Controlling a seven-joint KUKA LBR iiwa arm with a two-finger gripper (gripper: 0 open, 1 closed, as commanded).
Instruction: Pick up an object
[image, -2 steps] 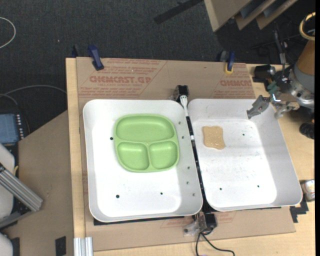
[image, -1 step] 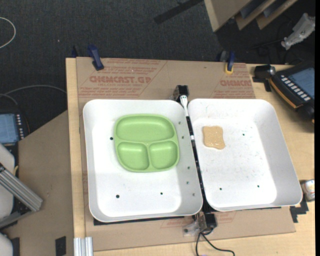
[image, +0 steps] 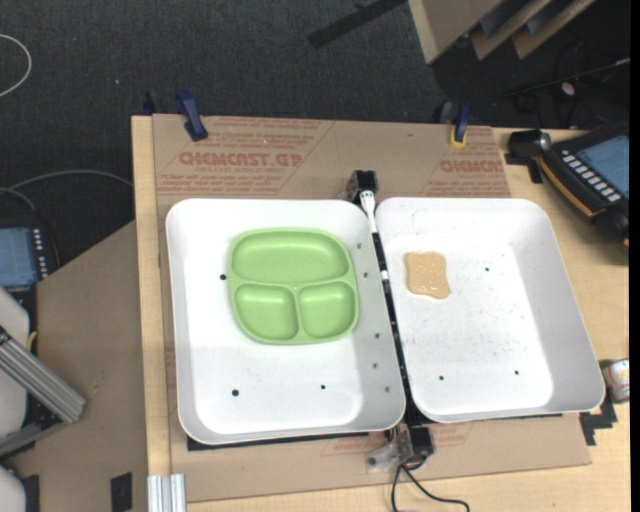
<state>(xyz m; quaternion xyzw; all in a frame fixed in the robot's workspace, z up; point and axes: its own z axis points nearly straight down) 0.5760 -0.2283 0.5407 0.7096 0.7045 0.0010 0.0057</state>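
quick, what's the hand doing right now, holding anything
Hand: nothing to report on its state. The green three-compartment plastic plate lies in the left white bin; the flat tan piece lies in the right white bin.

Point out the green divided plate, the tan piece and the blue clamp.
green divided plate (image: 292, 285): camera view, centre ridge.
tan piece (image: 427, 274): camera view, its middle.
blue clamp (image: 191, 114): camera view, its handle.
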